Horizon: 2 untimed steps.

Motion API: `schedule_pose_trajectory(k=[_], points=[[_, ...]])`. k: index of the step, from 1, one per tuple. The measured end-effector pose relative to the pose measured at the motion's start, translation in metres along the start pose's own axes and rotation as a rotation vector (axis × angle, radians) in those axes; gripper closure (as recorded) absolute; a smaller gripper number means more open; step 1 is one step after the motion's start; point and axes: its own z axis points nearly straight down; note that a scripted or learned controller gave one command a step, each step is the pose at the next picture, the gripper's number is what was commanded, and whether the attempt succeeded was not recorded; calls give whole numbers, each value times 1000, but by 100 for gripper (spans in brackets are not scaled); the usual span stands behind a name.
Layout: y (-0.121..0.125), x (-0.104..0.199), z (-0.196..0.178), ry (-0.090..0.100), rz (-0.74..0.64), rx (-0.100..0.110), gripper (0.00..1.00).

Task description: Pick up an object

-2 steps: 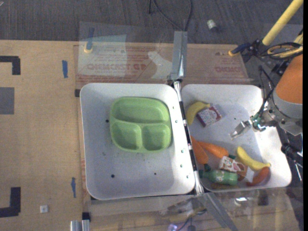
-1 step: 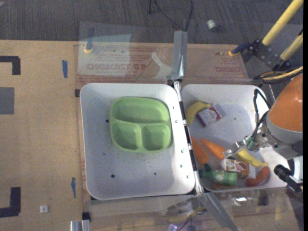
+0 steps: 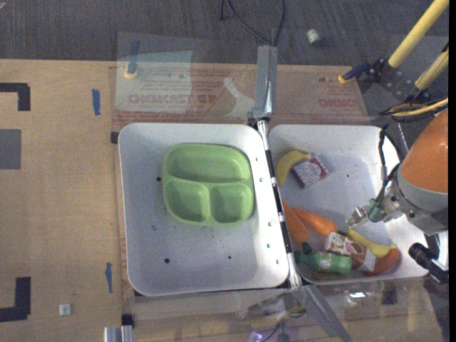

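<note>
Gripper [image 3: 363, 214] first, even though it sits at the right side of the frame: it hangs over the right bin [image 3: 349, 137], and the view is too small and blurry there to tell how it's set or whether it has anything, so no call on that from me. Now going left to right: the left bin [image 3: 139, 191] holds a green divided plate [image 3: 208, 184], sitting toward its upper middle, three compartments, lying flat. Cross the divider and you hit the right bin's clutter. Upper left of that bin has a yellow banana [image 3: 286, 164] touching a small red-and-white box [image 3: 311, 171]. Lower down, an orange carrot-shaped thing [image 3: 308, 223] lies slanted along the left side. Along the bottom edge there's a green bottle [image 3: 326, 263] on its side, just beside a small carton [image 3: 343, 244], and then a yellow and orange piece [image 3: 382, 256] at the lower right. The gripper tip is just above that carton-and-yellow cluster, near it, but I can't tell if it's touching.
</note>
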Motion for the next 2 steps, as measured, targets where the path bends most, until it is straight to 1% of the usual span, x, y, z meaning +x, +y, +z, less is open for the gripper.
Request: schedule_pose_trajectory(k=[1,2], points=[[0,0,0,0,0,0,0],[66,-26,-133,11,55,17,0]])
